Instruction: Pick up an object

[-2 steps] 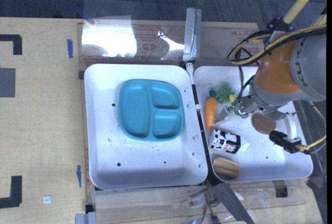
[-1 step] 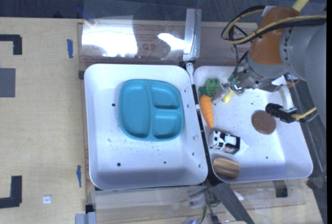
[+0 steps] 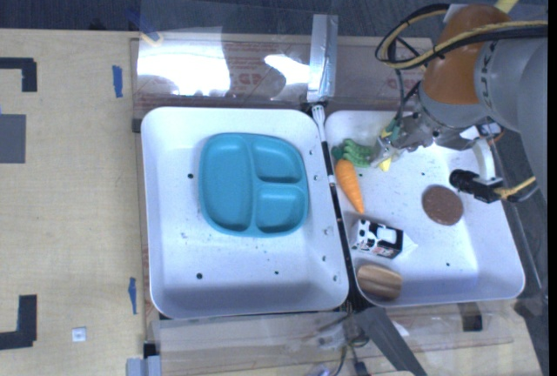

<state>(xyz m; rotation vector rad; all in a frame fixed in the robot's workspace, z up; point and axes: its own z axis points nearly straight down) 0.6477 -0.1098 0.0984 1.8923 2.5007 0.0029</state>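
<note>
In the right bin (image 3: 487, 278) an orange carrot (image 3: 350, 183) with green leaves (image 3: 355, 151) lies along the left wall. A brown disc (image 3: 443, 205) rests toward the right. A black-and-white patterned block (image 3: 378, 238) sits near the front left, with a round wooden piece (image 3: 379, 280) just in front of it. My gripper (image 3: 393, 139) hangs low at the back of this bin, just right of the carrot's leaves; a small yellowish bit shows at its tip.
The left bin (image 3: 165, 261) holds a blue divided plate (image 3: 255, 184). A clear panel (image 3: 226, 61) and a metal post (image 3: 322, 57) stand behind the bins. The grey arm (image 3: 496, 78) with its cables covers the right bin's back right corner.
</note>
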